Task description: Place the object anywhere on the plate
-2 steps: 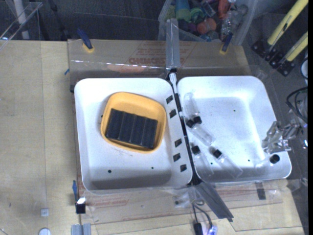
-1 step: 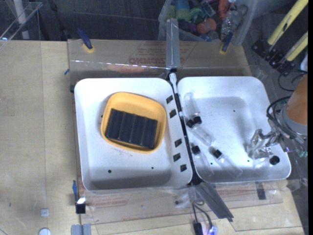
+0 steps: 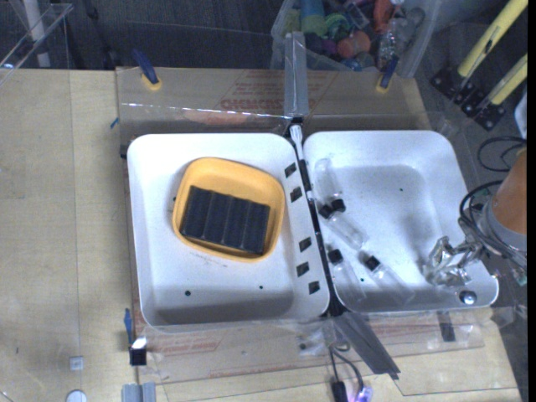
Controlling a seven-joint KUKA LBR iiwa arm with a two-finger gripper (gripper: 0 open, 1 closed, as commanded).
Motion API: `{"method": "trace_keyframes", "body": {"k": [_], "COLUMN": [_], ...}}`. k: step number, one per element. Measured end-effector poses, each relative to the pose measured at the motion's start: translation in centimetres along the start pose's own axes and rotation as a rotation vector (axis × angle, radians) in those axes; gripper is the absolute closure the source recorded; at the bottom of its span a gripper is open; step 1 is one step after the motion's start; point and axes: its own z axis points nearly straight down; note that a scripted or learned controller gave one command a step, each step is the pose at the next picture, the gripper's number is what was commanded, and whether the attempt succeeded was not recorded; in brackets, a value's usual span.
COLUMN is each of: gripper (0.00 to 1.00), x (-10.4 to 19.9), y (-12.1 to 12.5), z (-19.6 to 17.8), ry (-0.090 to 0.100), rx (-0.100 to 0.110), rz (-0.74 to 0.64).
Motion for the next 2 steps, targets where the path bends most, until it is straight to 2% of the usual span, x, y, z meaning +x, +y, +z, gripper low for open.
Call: {"method": "trace_keyframes", "body": {"k": [1,2], "gripper": [1.0,1.0], "x": [-0.28,-0.28], "y": [0.09,0.2], "z": [-0.17,0.06], "ry": [0.006,0.0], "rx": [-0.005,-0.005], "rz": [-0.12,-0.303]}}
